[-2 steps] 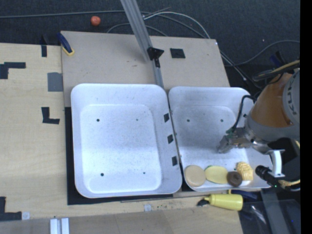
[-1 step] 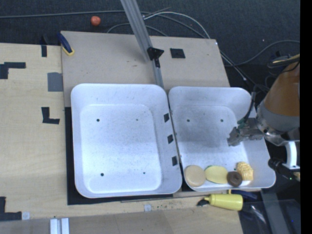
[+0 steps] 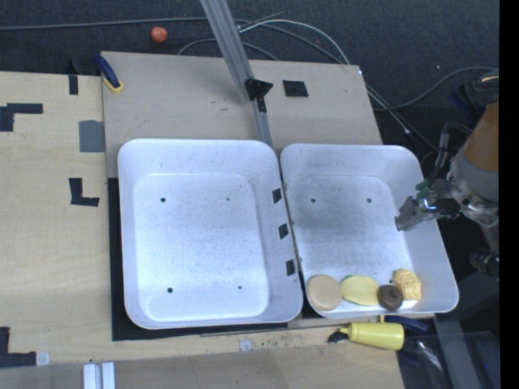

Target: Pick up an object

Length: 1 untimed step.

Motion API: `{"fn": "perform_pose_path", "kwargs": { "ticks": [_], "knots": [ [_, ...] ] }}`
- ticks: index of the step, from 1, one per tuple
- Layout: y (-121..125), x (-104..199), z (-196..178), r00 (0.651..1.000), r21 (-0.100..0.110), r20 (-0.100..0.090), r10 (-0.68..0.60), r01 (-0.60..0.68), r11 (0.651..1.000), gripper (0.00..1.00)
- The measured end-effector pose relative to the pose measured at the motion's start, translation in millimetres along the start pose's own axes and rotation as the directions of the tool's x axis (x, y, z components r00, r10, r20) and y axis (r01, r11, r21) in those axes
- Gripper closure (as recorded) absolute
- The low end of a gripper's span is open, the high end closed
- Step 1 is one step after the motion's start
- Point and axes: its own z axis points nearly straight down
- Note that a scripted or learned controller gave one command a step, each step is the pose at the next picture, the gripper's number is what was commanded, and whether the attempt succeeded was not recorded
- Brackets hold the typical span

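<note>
Dark carpet surrounds a pale wooden desk (image 3: pixel 49 241) marked with bits of black tape, and on it I see two shallow white bins side by side. From my fixed overhead camera, the left bin (image 3: pixel 199 233) shows just its speckled floor. The right bin (image 3: pixel 365 217) has its objects bunched along the near edge: a round beige disc (image 3: pixel 324 292), a pale yellow-green oval piece (image 3: pixel 359 290) touching it, a small dark round object (image 3: pixel 390 297), and a yellow ridged piece (image 3: pixel 407 283) in the near right corner. Just outside that bin, on the desk's near edge, lies a yellow-handled tool (image 3: pixel 375 335). A small orange ball (image 3: pixel 159 33) sits on the carpet far back, and a grey metal pole (image 3: pixel 235 51) slants down toward the gap between the bins. The hand (image 3: pixel 409 215) hangs over the right bin's right rim, away from the objects, holding nothing; whether its fingers are apart or together I cannot tell.
</note>
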Motion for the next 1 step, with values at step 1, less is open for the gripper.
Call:
{"fn": "perform_pose_path", "kwargs": {
  "ticks": [1],
  "knots": [
    [0.4,0.1,-17.9,1.000,0.004,-0.001,0.000,0.000,1.000,1.00]
  ]
}}
